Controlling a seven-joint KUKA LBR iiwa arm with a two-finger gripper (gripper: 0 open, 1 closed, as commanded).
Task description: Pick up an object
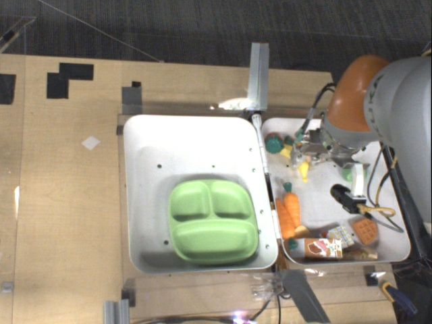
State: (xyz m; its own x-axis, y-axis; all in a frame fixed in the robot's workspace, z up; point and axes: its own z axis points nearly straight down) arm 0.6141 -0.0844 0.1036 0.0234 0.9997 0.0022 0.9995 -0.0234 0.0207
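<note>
My gripper hangs low over the back left part of the right bin, under the grey arm with its orange band. A small yellow piece lies just in front of the gripper, touching or nearly touching it. A teal round toy lies to the gripper's left, near the bin's back left corner. Two orange carrots lie along the left wall, with a small teal bit above them.
A brown snack packet and a waffle-like biscuit lie at the right bin's front. A green and white item sits beside the arm. The left bin holds a green divided plate. A metal post stands behind the bins.
</note>
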